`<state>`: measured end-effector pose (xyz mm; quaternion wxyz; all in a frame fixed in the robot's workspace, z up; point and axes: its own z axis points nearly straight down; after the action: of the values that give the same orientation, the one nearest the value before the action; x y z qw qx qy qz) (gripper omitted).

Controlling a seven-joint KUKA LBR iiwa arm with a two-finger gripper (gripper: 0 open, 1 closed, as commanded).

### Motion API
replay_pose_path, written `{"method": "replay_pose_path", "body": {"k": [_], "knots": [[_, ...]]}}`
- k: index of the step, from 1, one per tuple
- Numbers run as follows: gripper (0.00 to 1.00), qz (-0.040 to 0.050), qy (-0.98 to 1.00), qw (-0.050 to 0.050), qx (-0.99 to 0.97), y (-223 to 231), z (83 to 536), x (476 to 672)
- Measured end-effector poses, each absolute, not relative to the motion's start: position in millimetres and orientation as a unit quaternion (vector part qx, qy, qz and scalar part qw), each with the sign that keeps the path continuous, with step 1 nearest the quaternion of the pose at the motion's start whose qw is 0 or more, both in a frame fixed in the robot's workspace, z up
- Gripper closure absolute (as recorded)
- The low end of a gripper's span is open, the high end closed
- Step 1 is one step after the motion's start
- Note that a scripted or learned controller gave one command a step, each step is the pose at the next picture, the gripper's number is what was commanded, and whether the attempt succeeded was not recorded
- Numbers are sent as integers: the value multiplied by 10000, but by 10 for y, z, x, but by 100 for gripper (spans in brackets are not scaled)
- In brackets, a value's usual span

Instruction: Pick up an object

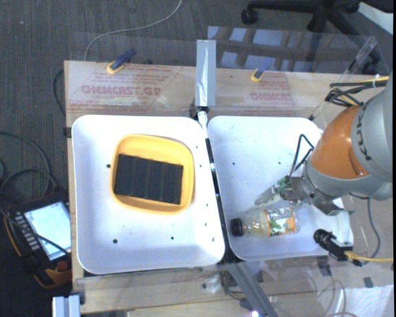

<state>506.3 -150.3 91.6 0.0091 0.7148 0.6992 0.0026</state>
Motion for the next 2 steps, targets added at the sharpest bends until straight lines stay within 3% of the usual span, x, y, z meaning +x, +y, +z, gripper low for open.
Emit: {"method": "replay_pose_path", "body": {"k": [1, 2], "knots": [[0, -19, 7173, -19, 6968, -1413, 1208, 4872], [0, -25, 6980, -7, 7161, -1665, 1688, 5064]]}}
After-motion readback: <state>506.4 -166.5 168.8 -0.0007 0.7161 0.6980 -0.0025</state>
